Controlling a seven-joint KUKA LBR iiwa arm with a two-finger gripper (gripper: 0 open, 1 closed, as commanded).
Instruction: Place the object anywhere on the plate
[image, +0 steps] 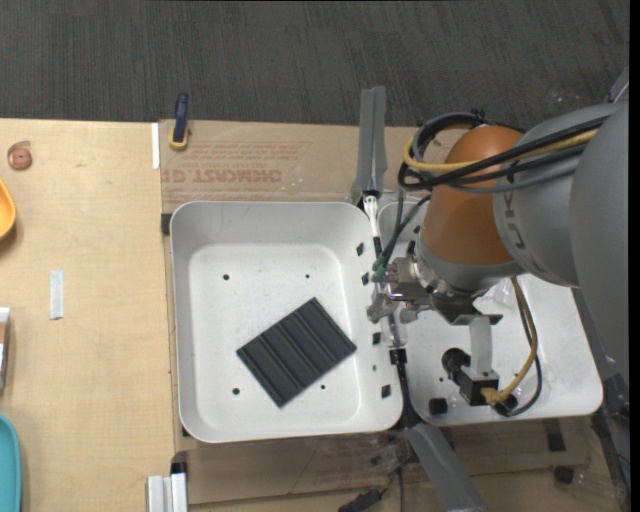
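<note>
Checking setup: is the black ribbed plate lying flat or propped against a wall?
Flat: the black ribbed plate lies in the left bin, touching no wall.

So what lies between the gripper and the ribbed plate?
In the camera view, just bare floor of the left bin and its right wall separate gripper from plate.

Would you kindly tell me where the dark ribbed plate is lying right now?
In the camera view, the dark ribbed plate lies askew in the left white bin, nearer its lower right corner; the arm is over the right bin.
</note>
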